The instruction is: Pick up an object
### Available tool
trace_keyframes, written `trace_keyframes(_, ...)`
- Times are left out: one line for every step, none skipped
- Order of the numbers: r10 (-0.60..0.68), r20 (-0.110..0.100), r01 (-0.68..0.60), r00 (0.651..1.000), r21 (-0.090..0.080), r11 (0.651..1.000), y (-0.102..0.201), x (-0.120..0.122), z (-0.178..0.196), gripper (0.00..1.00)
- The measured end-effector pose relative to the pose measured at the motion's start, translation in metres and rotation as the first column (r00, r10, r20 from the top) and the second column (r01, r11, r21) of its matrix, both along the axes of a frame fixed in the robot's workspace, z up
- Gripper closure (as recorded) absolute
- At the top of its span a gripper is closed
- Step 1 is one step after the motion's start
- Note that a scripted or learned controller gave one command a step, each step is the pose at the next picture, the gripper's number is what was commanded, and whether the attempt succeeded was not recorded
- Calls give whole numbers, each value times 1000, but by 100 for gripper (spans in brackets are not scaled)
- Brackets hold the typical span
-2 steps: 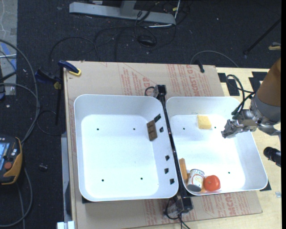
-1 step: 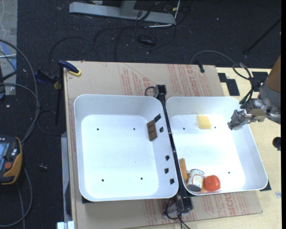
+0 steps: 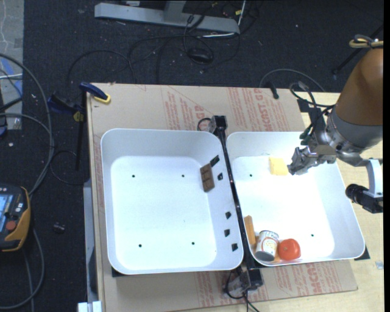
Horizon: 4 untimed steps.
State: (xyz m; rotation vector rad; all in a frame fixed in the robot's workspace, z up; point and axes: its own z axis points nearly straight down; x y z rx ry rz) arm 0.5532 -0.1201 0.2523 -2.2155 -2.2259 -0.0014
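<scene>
Yellow block (image 3: 278, 166) in right bin (image 3: 341, 201), end effector (image 3: 300, 163) beside it.

A: What is lying under the left bin (image 3: 159, 204) and the right bin (image 3: 308, 204)?
B: A brown cardboard sheet (image 3: 152, 102) with red print is covering the bench, and a blue and yellow clamp (image 3: 95, 92) is gripping its far left corner.
A: And around it?
B: Black cables (image 3: 139, 50) are trailing over the dark carpet (image 3: 55, 36), a grey bar (image 3: 163, 17) is lying at the top, and an orange-edged handheld controller (image 3: 12, 217) is sitting at the left edge
</scene>
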Motion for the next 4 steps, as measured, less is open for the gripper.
trace_keyframes(0, 0, 0, 1000, 0, 1000, 51, -2, 7, 100)
trace_keyframes(0, -1, 0, 1000, 0, 1000, 105, -5, -10, 100)
trace_keyframes(1, -1, -1, 1000, 0, 1000, 165, -15, -13, 100)
trace_keyframes(0, 0, 0, 1000, 0, 1000, 215, -23, -9, 100)
